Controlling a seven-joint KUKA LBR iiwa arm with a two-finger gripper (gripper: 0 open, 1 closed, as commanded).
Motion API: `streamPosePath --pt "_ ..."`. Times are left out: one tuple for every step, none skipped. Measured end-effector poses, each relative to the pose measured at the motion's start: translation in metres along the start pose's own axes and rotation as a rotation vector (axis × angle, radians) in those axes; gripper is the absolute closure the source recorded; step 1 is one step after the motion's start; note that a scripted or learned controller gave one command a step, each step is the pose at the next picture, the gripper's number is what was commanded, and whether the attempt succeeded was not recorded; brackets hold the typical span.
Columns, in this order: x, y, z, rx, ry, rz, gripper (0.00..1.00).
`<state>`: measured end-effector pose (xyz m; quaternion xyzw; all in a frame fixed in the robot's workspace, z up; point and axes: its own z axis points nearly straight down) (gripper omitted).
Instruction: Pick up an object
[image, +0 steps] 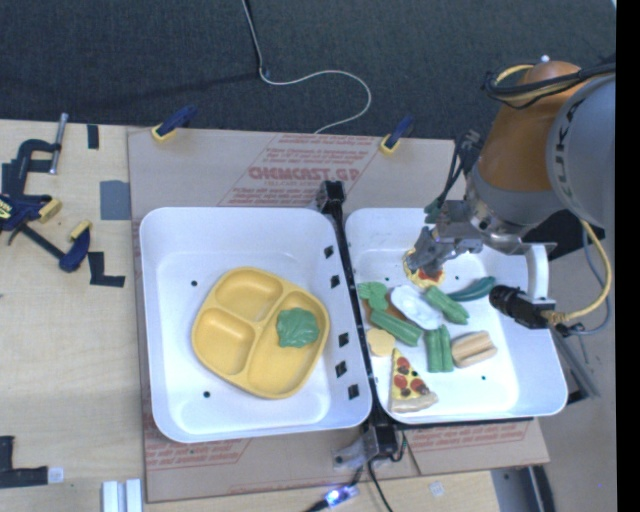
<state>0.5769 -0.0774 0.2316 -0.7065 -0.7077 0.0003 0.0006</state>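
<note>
My gripper (430, 262) hangs over the back of the right bin (540, 390), low above a small yellow and red toy (418, 270) that its fingers partly hide. Just below it lies a pile of toy food: a white oval piece (415, 305), green bean-like pieces (388, 310), a green pod (472, 290), a hot dog bun (473, 347), a pizza slice (408, 383) and a small yellow round (380, 343). The view does not show anything held between the fingers.
The left bin (170, 300) holds a yellow divided plate (245, 335) with a green leafy toy (298, 327) on it. A black divider (342, 290) runs between the bins. Clamps (40, 215) lie on the bench at the far left.
</note>
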Motion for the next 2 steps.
streamPosePath --pt "-0.004 -0.011 0.000 0.001 -0.002 0.002 1.00" --pt "-0.003 -0.004 0.017 0.001 -0.002 0.000 1.00"
